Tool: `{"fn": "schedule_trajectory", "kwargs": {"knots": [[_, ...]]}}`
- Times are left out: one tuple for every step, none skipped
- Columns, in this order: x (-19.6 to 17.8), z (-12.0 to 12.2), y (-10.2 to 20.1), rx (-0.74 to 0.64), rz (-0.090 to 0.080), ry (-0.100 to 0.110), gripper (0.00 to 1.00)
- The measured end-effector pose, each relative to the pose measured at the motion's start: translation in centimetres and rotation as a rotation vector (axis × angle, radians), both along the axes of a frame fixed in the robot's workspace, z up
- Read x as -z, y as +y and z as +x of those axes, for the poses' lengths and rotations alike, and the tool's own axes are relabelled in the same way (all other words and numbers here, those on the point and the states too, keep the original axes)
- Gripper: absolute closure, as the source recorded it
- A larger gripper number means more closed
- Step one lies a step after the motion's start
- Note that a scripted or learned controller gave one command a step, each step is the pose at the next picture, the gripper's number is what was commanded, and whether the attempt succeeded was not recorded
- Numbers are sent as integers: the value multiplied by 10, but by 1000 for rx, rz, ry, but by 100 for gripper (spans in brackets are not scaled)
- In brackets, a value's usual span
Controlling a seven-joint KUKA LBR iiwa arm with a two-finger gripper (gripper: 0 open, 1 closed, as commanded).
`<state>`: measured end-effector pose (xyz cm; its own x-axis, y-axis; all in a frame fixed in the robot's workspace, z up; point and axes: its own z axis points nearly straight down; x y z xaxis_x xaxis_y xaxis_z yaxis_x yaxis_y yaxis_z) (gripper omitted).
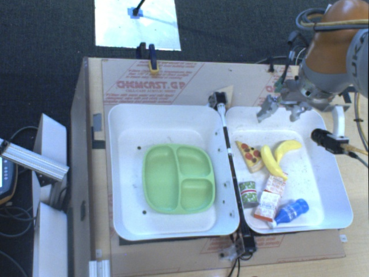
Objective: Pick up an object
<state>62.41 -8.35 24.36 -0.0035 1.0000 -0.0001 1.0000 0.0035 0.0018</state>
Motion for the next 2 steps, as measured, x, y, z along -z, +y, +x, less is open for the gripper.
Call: {"fn": "schedule_trajectory", "kwargs": {"knots": [[118, -22, -44, 3, 0, 3, 0], [159, -42, -16, 1, 0, -1, 0]]}}
